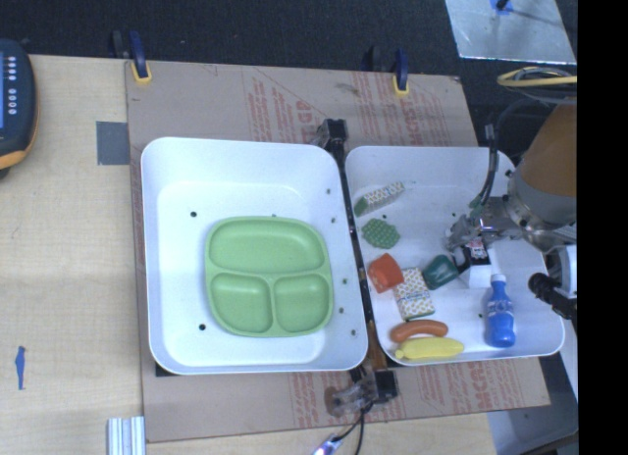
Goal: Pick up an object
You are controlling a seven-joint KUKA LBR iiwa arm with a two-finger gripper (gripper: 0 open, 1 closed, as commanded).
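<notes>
The right bin (432, 171) holds several small objects. There is a striped bar (381, 195), a green round piece (381, 234), an orange-red block (385, 273), a dark green piece (441, 272), a checkered pad (414, 293), a sausage (419, 329), a yellow banana (429, 348) and a blue bottle (499, 314). My gripper (470, 244) hangs low over the right half of this bin, just right of the dark green piece and above the blue bottle. The wrist hides what lies under it.
The left bin (177, 174) carries a light green divided plate (267, 275). The arm's grey body and orange band (549, 164) lean in over the right bin's far right edge. Clamps and a cable sit between the bins.
</notes>
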